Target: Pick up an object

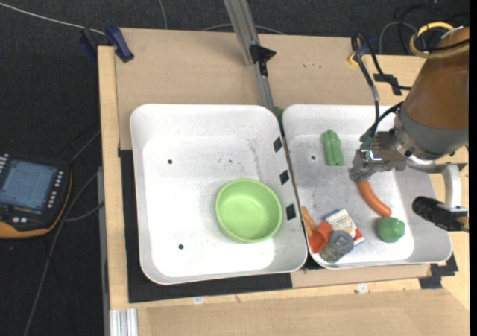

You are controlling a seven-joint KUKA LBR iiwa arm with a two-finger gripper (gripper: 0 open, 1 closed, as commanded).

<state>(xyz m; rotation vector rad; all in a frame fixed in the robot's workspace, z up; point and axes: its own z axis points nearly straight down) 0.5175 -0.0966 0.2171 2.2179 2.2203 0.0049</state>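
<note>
- Two shallow white plastic bins side by side on a pale wooden counter [194, 66]: left bin [156, 178] and right bin [313, 122].
- One round light-green plastic bowl [249, 210], upright, in the left bin toward its near right part.
- Five loose things in the right bin.
- One small green cylinder-like piece [332, 147], lying lengthwise in the far middle of the right bin.
- One orange carrot-shaped toy [374, 197], lying at a slant in the right half of the right bin.
- One round green ball-like toy [390, 229], just beyond the carrot's lower end, near the bin's right front corner.
- One small colourful box with blue, white and orange print [342, 222], at the front of the right bin.
- One dark grey round disc-like thing [339, 244], touching the box's front edge, beside an orange-red scrap.
- One grey arm with an orange band [440, 81], entering from the right.
- Metal gripper [365, 169] low over the right bin, directly at the upper end of the carrot.
- Fingers hard to make out against the wrist: open or closed, cannot tell.
- Carrot lying on the bin floor, its upper tip right beside the gripper; contact unclear.
</note>
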